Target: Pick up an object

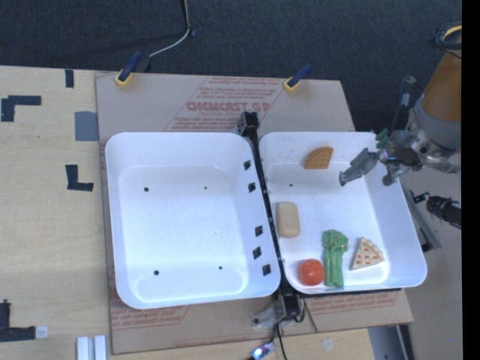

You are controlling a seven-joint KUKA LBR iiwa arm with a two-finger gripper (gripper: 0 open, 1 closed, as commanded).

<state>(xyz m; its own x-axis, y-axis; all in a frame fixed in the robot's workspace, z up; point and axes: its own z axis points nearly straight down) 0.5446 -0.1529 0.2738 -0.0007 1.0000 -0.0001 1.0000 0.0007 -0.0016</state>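
The right bin (390, 223) holds several toy foods: an orange waffle-like piece (319, 158) at the back, a cream bread roll (288, 220) near the divider, a red tomato (311, 271), a green asparagus bunch (334, 256) and a triangular pizza slice (367, 254) at the front. My gripper (373, 168) hangs over the bin's right rear part, just right of the orange piece. Its two dark fingers are spread apart with nothing between them.
The left bin (180, 216) sits beside the right one on a cardboard sheet (217, 103). Blue-and-yellow clamps (129, 67) hold the sheet's back corners. A cable (180, 21) runs off behind the bench.
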